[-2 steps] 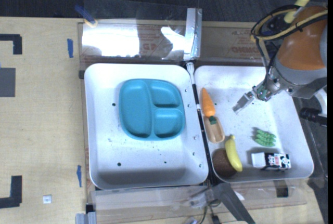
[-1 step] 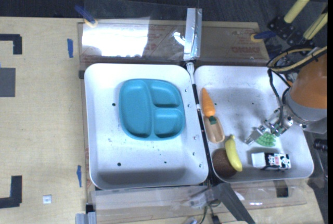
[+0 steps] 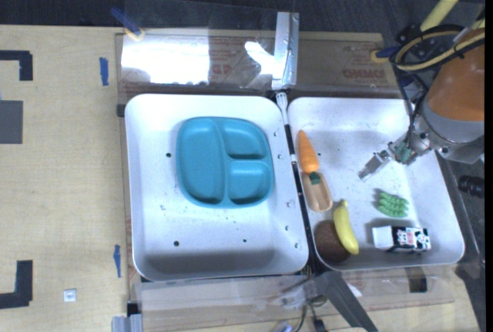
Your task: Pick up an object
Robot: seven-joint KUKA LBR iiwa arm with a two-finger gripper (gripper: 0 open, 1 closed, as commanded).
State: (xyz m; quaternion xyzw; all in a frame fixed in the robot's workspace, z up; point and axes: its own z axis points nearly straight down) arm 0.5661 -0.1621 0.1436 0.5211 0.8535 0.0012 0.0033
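Banana [image 3: 345, 226] — curved, smooth, beside round kiwi [image 3: 331, 240]

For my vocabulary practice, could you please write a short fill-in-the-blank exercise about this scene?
1. The blue divided plate lies in the ____ bin.
2. The banana touches the brown ____.
3. The carrot is coloured ____.
4. The pincer hovers above the ____ bin.

Missing words: left; kiwi; orange; right

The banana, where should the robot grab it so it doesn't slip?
Probably around the middle of the banana, coming straight down from above, closing across its narrow width. It lies flat, running up and down the right bin, with the brown round thing against its lower left, so the upper half is freer.
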